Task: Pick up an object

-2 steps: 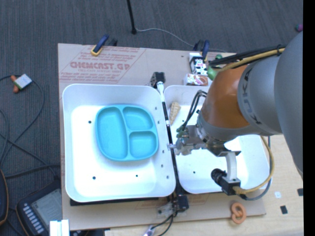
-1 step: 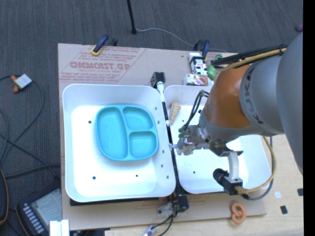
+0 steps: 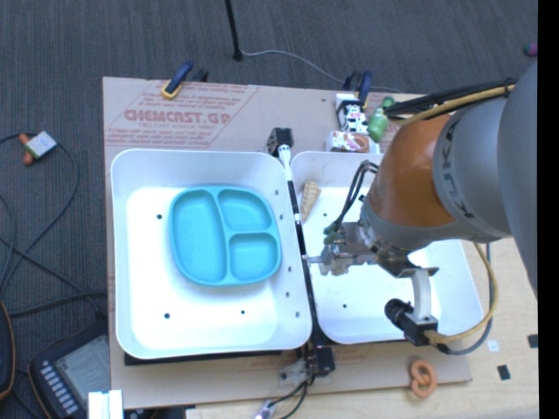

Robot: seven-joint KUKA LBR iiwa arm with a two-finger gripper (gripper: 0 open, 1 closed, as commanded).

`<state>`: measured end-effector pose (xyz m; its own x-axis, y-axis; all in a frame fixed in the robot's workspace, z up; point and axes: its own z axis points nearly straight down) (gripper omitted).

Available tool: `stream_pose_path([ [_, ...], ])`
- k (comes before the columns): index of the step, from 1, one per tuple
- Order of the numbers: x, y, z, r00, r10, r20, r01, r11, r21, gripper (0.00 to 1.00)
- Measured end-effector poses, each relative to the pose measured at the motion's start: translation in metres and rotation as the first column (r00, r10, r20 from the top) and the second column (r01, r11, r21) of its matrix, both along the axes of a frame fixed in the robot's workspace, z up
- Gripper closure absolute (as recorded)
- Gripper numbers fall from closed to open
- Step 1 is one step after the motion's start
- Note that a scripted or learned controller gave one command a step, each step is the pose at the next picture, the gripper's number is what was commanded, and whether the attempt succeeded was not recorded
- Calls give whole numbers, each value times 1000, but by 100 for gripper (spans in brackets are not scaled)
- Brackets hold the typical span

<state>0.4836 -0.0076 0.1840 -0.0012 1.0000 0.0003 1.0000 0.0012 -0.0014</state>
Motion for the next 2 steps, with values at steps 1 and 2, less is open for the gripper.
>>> stream_pose_path([
  [1,0,-2,0,1000,1,0,-1,1000,0,100],
  [2,0,2,0,1000,1,0,-1,1000,1,100],
])
